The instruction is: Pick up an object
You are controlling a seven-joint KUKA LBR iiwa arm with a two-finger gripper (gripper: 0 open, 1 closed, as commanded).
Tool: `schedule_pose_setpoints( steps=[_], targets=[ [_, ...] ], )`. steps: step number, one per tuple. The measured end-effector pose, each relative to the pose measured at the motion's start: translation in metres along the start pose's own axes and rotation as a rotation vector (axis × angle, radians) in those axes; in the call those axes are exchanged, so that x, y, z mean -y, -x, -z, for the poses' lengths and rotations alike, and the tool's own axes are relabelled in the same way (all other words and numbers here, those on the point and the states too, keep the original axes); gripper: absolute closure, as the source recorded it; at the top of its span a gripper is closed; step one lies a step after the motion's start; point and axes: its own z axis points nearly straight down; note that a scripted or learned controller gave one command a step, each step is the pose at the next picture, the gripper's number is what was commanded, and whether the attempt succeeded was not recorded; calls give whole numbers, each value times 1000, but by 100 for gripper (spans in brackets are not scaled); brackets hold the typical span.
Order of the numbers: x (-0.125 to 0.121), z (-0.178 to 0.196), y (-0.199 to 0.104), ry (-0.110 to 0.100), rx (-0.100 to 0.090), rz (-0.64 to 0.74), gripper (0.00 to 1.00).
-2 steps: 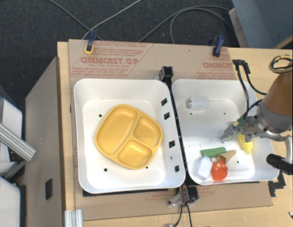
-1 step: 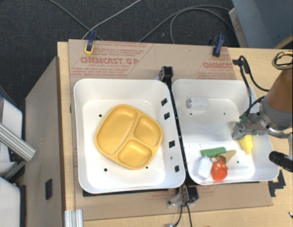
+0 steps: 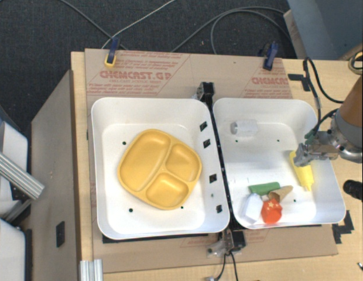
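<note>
I see the gripper (image 3: 303, 154) down at the yellow corn-like object (image 3: 304, 174) by the right bin's (image 3: 257, 107) right wall, grip state unclear, so nothing lifted yet.

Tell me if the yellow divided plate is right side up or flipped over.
Right side up: the yellow divided plate lies flat in the left bin, its three hollow compartments facing the camera.

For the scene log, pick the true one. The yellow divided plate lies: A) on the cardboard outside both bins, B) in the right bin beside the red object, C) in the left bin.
C: the yellow divided plate lies flat on the floor of the left bin, apart from the gripper over the right bin.
</note>
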Motion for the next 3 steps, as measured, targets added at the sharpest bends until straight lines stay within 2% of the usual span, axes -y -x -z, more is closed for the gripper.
schedule_pose_setpoints(
  steps=[1,2,3],
  targets=[
    [-5,46,-7,1,0,0,100],
    [-11,109,-5,5,2,1,100],
    [-11,98,-51,-5,-4,4,100]
  ],
)
